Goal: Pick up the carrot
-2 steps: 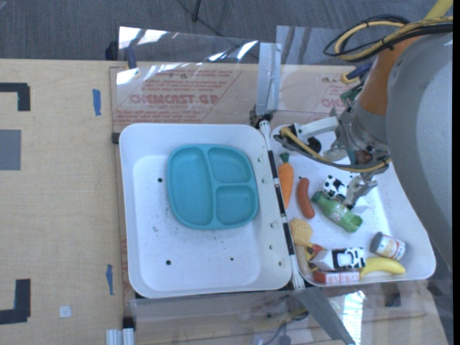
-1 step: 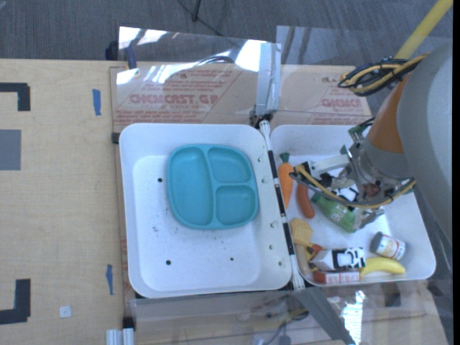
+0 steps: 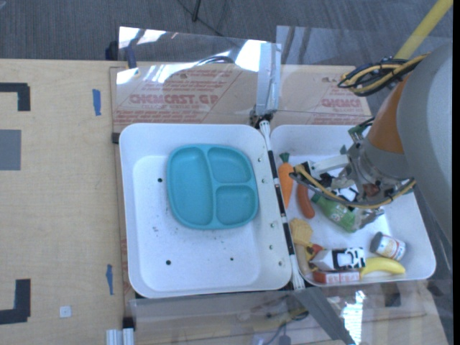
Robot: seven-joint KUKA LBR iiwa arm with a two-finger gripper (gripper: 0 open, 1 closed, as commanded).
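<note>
The carrot (image 3: 286,183) is orange with a green top and lies lengthwise against the left wall of the right bin (image 3: 424,244), its top pointing to the back. My gripper (image 3: 346,192) hangs low over the middle of that bin, right of the carrot and apart from it, above a green bottle (image 3: 338,213). Cables and the grey wrist cover the gripper's tip. Nothing of the carrot is covered.
A red sausage (image 3: 306,201) lies just right of the carrot. A banana (image 3: 382,267), a small white jar (image 3: 389,246), a black-and-white pack (image 3: 348,257) and a yellow snack (image 3: 302,232) crowd the bin's front. A teal divided plate (image 3: 213,186) sits in the left bin (image 3: 144,250).
</note>
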